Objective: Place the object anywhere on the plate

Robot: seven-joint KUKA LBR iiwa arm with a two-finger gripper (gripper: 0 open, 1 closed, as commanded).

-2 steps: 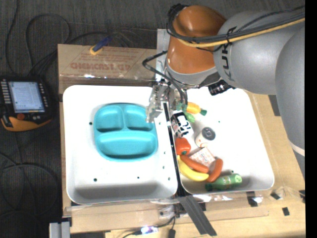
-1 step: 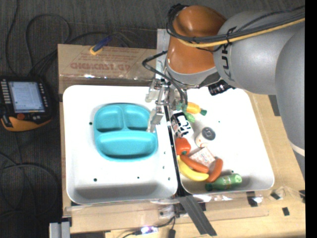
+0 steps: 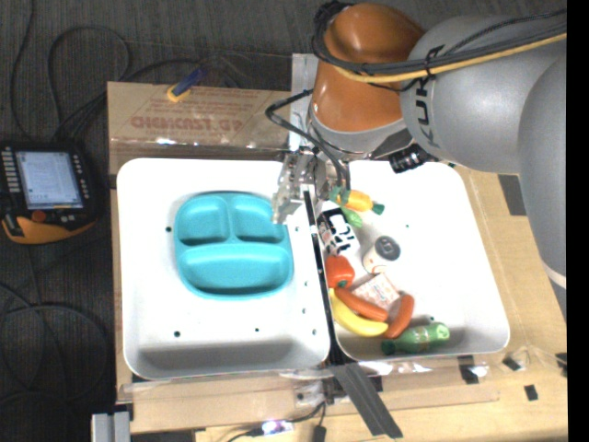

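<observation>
A light blue plate (image 3: 235,247) with three compartments lies in the left bin (image 3: 147,330). My gripper (image 3: 296,190) hangs over the wall between the two bins, just above the plate's far right corner. No object is visible in it. The right bin (image 3: 469,274) holds the toy foods: a yellow and orange piece with a green tip (image 3: 357,200) just right of the gripper, a black and white item (image 3: 336,231), a red pepper (image 3: 339,270), a banana (image 3: 354,320) and a green piece (image 3: 419,336).
The big grey and orange arm (image 3: 386,72) covers the far side of the right bin. A white round piece (image 3: 383,248) and a packet (image 3: 377,290) also lie there. A cardboard sheet (image 3: 193,113) sits behind the left bin, a pendant (image 3: 41,187) at far left.
</observation>
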